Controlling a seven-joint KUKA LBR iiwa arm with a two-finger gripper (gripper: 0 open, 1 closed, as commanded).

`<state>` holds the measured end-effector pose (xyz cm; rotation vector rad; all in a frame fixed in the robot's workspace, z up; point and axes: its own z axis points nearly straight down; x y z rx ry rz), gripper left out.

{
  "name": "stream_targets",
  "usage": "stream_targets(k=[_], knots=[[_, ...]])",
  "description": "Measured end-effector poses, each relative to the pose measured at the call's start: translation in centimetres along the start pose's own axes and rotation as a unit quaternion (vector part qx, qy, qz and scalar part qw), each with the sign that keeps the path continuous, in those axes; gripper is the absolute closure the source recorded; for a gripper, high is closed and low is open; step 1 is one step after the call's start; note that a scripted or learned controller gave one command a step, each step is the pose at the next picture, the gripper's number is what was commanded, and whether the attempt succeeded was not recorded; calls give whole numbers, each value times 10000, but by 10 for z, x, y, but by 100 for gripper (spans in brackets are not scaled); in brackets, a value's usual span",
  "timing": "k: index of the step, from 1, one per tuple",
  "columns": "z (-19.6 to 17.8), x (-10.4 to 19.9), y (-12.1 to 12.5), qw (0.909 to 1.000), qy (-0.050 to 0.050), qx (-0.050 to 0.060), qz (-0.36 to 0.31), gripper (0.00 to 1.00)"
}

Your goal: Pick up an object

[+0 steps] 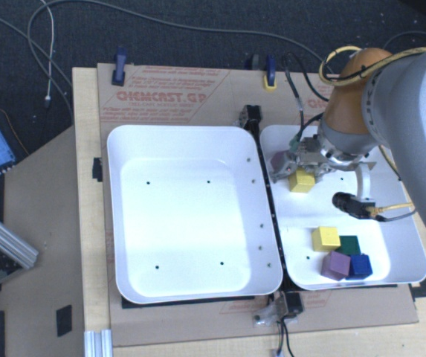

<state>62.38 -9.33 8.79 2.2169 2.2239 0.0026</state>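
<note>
On cardboard-topped bench [160, 95]: two white bins [190, 214]; dark carpet [198, 21] behind; end effector [299, 168] state unclear.

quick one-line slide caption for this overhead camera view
KUKA arm's gripper low over a yellow block in the right bin, with four more blocks clustered near that bin's front edge.

Blocks in the right bin [398, 270]

5 small blocks lie in the right-hand white bin. A yellow block [302, 181] sits toward the bin's 10 o'clock corner, tilted, just under the gripper [299, 168]; whether it is gripped cannot be told. The other 4 cluster near 6 o'clock, touching or nearly so: a second yellow block [326, 238] at the cluster's 11 o'clock, a green block [349, 244] at 1 o'clock, a purple block [337, 265] at 7 o'clock, a blue block [360, 265] at 5 o'clock.
</note>
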Motion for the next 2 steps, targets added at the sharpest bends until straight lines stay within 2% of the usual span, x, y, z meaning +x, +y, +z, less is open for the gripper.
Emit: stream_targets(k=[1, 2], knots=[[-11, -2, -1, 10000, -2, 0, 12, 100], [-105, 55, 39, 10000, 3, -36, -11, 100]])
